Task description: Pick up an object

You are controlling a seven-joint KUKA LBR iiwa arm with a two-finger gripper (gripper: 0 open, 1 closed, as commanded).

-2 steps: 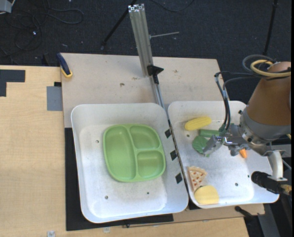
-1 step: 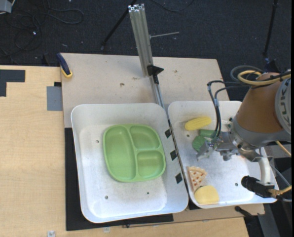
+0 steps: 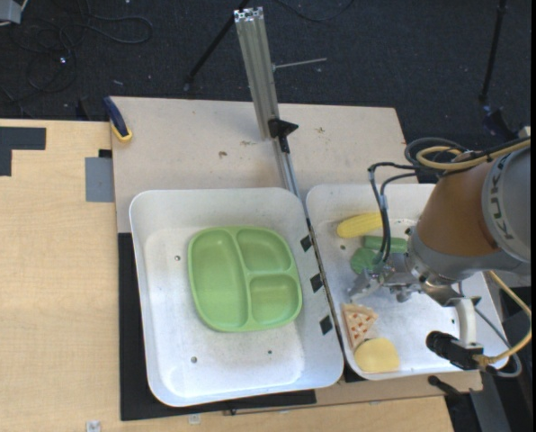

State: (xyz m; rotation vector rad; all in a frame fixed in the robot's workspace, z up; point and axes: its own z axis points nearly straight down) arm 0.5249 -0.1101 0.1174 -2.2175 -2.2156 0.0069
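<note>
- Hovering low in the right bin (image 3: pixel 326 207), the hand (image 3: pixel 376 283) is sitting beside the green object (image 3: pixel 369 259); finger state: cannot tell.
- Corn cob (image 3: pixel 359 225) lying just behind, pizza slice (image 3: pixel 359 323) and yellow round piece (image 3: pixel 377 355) in front.
- Centring over one item before closing, I'd judge, avoids nudging neighbours.

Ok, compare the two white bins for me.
The left bin carries one green divided plate, while the right bin carries several small food pieces, among them a corn cob and a pizza slice. The gripper is down inside the right bin, not the left bin. Both are shallow, white and side by side.
</note>
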